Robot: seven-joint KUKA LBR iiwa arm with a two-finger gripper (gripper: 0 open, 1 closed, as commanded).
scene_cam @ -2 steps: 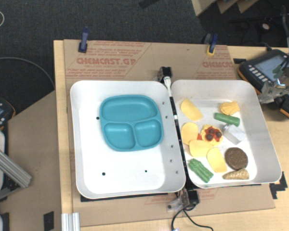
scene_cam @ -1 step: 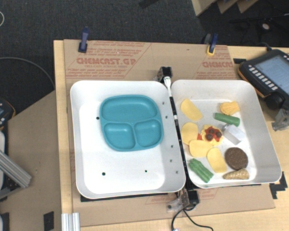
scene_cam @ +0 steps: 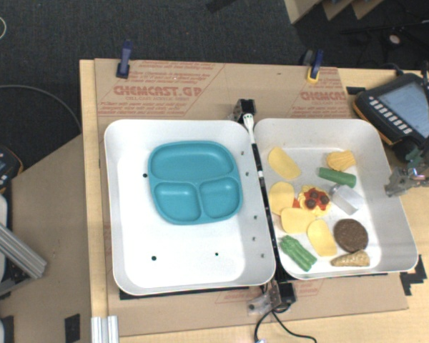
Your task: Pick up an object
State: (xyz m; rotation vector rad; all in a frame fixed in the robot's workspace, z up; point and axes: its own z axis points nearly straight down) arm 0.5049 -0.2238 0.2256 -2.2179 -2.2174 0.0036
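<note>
In the camera view, we see the pickable things gathered in the right bin. The left bin carries a teal divided plate and nothing small enough to lift easily. We cannot tell the state of the gripper from this view, so we make no claim about it being wide, narrow or loaded.

Since the arm enters from the right, we judge the right bin to be the nearer one, and the pieces along its right side the shortest reach. Two of these stand out:

- **Brown disc**: it lies flat toward the near right corner, touching or just beside a yellow slice, with a tan piece just below it.
- **Green stick**: it lies higher up, with its long axis running left to right and dipping slightly toward the right. A corn piece sits just above it and a pale grey piece just below.

We judge the stick to be the cleaner target. A grasp would have to close across its short width, along the far-to-near line, and its neighbours crowd both of those flanks.

Further left, a red berry piece sits among more yellow slices, and a green pod lies on a slant near the bin's front wall.
</note>
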